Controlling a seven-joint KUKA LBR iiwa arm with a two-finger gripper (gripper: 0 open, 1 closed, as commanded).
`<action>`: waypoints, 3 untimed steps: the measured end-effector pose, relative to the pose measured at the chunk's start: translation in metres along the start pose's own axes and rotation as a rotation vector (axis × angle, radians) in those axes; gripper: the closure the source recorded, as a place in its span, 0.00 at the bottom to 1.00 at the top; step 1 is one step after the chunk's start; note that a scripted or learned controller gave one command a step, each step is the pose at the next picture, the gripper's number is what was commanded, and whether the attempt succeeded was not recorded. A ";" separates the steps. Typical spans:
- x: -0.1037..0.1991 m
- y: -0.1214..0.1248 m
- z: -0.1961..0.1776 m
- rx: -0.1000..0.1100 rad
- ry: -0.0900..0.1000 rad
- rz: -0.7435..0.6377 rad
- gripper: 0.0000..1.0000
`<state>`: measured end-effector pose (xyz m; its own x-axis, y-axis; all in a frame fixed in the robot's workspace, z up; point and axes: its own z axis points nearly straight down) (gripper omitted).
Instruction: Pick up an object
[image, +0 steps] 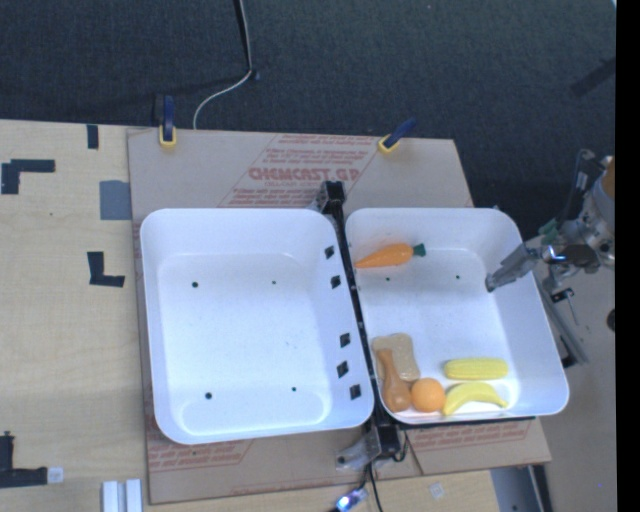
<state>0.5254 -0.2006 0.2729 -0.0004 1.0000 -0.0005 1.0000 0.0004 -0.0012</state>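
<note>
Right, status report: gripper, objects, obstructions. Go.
Gripper over right bin's right rim, holding nothing visible. Carrot lies alone near the divider; bread, orange, corn, banana clustered at near edge. Nothing blocking the carrot.

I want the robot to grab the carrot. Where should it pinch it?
Pinch the carrot across its fat orange middle, coming straight down from above. It lies flat and alone near the far end of the right bin, tip towards the divider, so there is room on both long sides.
</note>
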 end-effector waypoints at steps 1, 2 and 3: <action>0.001 0.000 -0.010 0.000 0.000 -0.001 1.00; 0.088 -0.008 -0.145 -0.017 0.000 -0.011 1.00; 0.155 -0.015 -0.267 -0.017 0.001 -0.009 1.00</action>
<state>0.5107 -0.0456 0.5398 -0.0095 1.0000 0.0001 0.9998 0.0095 0.0154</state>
